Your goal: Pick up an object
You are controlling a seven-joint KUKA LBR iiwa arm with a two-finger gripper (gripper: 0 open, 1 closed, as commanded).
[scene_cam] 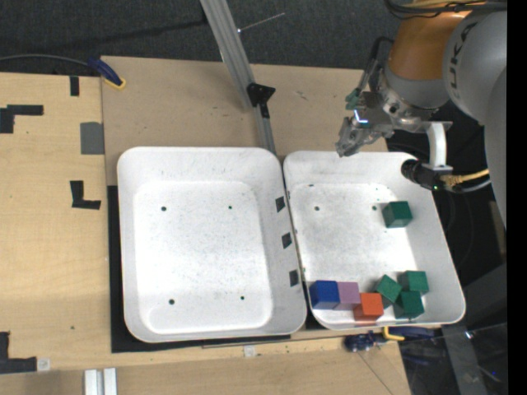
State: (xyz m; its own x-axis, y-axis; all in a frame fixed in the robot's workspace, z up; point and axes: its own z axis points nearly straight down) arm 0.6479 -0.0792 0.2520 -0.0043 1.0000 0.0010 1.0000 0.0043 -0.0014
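Item: end effector, poised over the right bin's far rim, finger state impossible to tell. Green block lies nearest below it; remaining blocks huddle well beyond, against the near wall.

A: anyone able to read any text in this shot? labels, brand, numbers, whatever

B: nope, nothing legible. The grey arm has a dark mark on its casing but it's cut off and too blurry to make out. The black tape bits on the bench are just shapes, not letters.
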